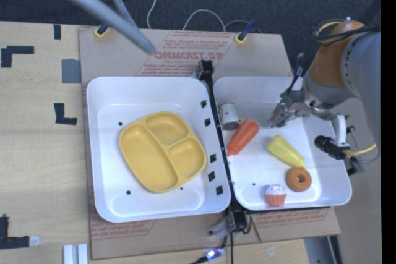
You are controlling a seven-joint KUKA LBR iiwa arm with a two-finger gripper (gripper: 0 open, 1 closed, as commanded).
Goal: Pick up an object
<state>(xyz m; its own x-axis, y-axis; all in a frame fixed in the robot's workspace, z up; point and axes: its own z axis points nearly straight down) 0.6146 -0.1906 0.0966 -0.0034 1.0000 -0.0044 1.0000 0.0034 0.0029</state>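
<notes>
The arm comes in from the right, its gripper (278,117) low over the right bin (328,198), near the far edge. I cannot tell from here how the gripper stands, and nothing shows caught in it.

Several things lie in that bin: a carrot (242,136) near the divider, a small metal cup (228,115) just beyond it, a yellow corn-like piece (285,151) toward the middle, a donut (299,180) near it, and a cupcake (276,195) at the near edge. The left bin (99,133) carries a yellow tray (162,151).

The closest pieces to the gripper look to be the carrot and the yellow piece. To do this well, I'd say it should pick one, centre over its middle, turn to span the narrow width rather than the length, and drop fully to the bin floor before closing. The carrot tapers, so a grip toward the thick end seems safer.
</notes>
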